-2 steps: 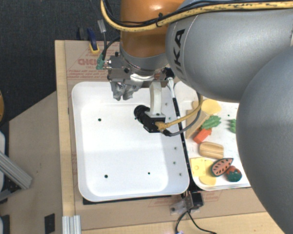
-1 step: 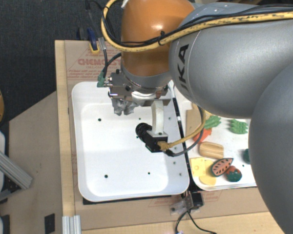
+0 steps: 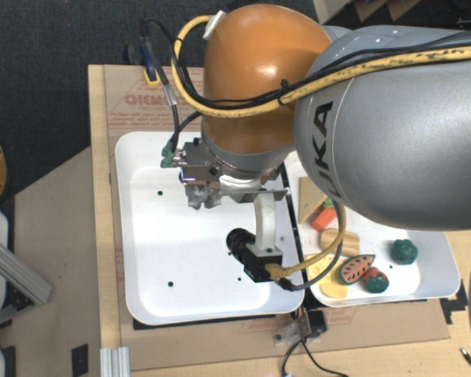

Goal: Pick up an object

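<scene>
Camera view, pincer (image 3: 204,197) over one white bin (image 3: 153,234), open or closed cannot be told, orange block (image 3: 323,217), yellow disc (image 3: 334,280), green lump (image 3: 403,250) well apart from pincer in the neighbouring bin (image 3: 429,277).

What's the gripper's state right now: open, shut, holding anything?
Gripper: cannot be told whether it is open or shut. It hangs over the left bin, with nothing visibly held.

Two bins side by side on the bench (image 3: 102,234)
The left bin (image 3: 161,242) lies under the gripper (image 3: 202,193); in the right bin (image 3: 436,277), a ball (image 3: 403,250) sits right of a leaf-shaped piece (image 3: 356,268), with a block (image 3: 323,217) behind them near the left wall
</scene>
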Controlling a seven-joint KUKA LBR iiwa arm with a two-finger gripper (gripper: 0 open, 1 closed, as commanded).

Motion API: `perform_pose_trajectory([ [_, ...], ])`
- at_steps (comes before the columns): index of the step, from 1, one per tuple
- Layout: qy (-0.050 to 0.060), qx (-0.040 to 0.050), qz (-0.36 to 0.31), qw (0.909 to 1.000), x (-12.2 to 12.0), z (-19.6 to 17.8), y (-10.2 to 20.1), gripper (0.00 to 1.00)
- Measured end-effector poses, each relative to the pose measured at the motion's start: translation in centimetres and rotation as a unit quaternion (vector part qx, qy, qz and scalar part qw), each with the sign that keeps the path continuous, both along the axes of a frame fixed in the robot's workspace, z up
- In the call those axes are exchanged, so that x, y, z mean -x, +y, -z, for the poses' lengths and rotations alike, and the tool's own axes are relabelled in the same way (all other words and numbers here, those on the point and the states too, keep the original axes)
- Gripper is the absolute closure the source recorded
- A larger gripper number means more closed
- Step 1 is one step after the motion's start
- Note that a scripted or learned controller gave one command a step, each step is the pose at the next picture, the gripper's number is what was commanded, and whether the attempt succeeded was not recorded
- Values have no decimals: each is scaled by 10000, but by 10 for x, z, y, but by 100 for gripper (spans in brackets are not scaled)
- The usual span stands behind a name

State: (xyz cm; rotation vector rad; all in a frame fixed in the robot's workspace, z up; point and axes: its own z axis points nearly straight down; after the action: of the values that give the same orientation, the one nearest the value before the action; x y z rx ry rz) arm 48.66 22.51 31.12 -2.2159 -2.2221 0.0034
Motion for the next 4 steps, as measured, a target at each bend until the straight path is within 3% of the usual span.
perform_pose_trajectory([
  [1,-34,-2,20,10000,8,-26,-22,100],
  [2,-70,-3,10,10000,-87,-47,0,100],
  [3,17,16,17,10000,-78,5,-1,100],
  [4,9,9,5,10000,-27,11,-1,100],
])
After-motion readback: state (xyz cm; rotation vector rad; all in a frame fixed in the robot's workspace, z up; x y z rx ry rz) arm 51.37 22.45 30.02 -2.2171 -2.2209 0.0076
